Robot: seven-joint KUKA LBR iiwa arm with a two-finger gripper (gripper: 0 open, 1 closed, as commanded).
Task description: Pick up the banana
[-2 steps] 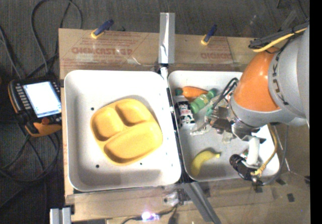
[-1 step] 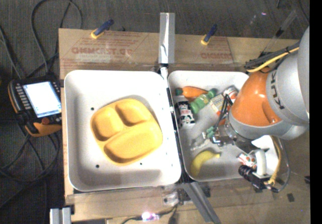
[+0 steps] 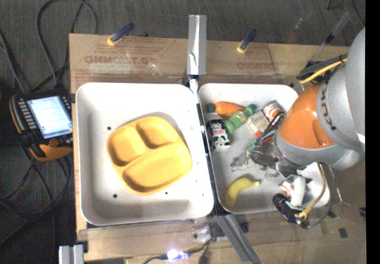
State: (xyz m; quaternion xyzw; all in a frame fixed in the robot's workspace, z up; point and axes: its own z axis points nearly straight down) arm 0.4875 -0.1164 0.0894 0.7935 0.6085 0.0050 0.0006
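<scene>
The banana, short and yellow, lies on the floor of the right bin near its front wall. My gripper hangs below the orange wrist band, just above and to the right of the banana. It is apart from the fruit, and nothing shows held in it. The grey arm covers the bin's right side.
At the back of the right bin lie a carrot, a green bottle, a can and a small black-and-white carton. A white-and-red object sits front right. The left bin holds a yellow divided tray.
</scene>
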